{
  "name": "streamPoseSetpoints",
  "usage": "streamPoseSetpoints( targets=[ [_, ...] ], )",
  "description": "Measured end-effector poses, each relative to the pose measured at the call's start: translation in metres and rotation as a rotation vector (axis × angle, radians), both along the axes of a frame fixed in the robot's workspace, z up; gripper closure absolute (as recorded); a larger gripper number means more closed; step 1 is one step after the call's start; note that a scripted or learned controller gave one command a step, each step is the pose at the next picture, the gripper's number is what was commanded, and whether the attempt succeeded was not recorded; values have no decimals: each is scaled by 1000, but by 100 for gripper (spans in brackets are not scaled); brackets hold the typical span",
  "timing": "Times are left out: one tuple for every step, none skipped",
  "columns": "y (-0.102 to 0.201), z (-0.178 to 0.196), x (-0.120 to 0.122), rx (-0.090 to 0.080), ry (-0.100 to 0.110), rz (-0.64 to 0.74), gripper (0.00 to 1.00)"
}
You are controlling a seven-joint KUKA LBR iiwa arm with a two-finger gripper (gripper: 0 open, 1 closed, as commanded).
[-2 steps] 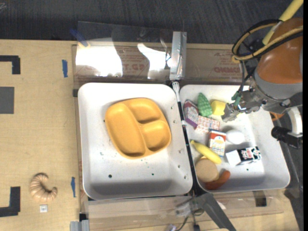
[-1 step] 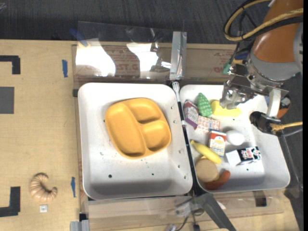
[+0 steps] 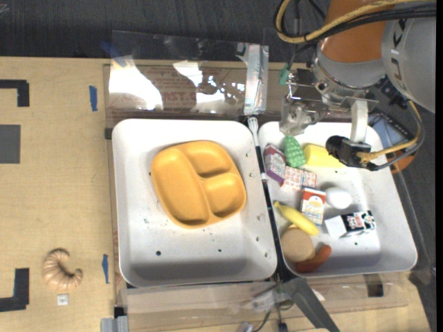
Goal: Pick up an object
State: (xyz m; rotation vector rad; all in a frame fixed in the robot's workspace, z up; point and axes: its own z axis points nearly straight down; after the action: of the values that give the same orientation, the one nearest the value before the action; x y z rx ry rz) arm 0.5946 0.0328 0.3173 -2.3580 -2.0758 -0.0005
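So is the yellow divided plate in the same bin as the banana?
No, the yellow divided plate lies in the left bin; the banana lies in the right bin.

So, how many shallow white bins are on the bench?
2. The left shallow white bin holds a yellow divided plastic tray; the right shallow white bin holds many small items.

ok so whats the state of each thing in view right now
yellow tray: upright, lying alone in the left bin
banana: lying flat in the right bin, among the clutter
green item: lying below the gripper
small cartons: lying in the right bin
brown round thing: resting at the right bin's near edge
croissant: on the bench, outside both bins
gripper: above the right bin's far end, nothing seen between its fingers
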Motion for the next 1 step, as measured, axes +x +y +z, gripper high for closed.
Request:
streamPoseSetpoints(
  targets=[
    [85,107,59,1,-4,-12,100]
  ],
)
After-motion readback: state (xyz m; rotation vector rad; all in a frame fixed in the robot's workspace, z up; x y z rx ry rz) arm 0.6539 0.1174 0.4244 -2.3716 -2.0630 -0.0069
